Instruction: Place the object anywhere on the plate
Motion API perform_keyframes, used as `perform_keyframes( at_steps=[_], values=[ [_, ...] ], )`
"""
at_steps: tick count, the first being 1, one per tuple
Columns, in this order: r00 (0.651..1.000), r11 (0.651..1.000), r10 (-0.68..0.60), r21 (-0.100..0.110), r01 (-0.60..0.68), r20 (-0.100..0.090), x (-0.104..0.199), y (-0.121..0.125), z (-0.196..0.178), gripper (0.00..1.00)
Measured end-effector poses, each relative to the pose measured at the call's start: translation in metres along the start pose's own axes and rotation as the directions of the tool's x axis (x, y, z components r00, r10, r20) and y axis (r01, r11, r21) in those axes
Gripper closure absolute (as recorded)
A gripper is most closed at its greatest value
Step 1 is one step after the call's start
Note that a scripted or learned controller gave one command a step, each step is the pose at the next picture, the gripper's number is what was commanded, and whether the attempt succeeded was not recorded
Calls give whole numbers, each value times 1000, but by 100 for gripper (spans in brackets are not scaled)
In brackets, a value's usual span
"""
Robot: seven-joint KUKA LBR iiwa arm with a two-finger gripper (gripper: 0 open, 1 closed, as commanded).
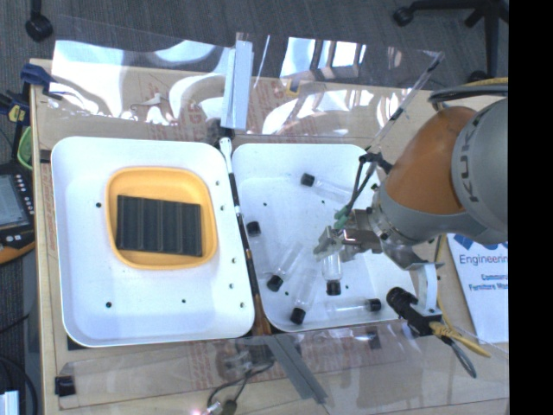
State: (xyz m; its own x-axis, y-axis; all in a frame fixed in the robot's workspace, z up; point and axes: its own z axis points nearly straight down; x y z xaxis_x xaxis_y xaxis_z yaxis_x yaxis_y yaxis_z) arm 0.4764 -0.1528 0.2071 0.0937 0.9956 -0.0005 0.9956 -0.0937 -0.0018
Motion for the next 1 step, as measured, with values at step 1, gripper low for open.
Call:
perform_keyframes(
  at_steps=[1],
  values=[
    [979,979,-206,2,206,-2,83,-8,-18,100]
  ],
)
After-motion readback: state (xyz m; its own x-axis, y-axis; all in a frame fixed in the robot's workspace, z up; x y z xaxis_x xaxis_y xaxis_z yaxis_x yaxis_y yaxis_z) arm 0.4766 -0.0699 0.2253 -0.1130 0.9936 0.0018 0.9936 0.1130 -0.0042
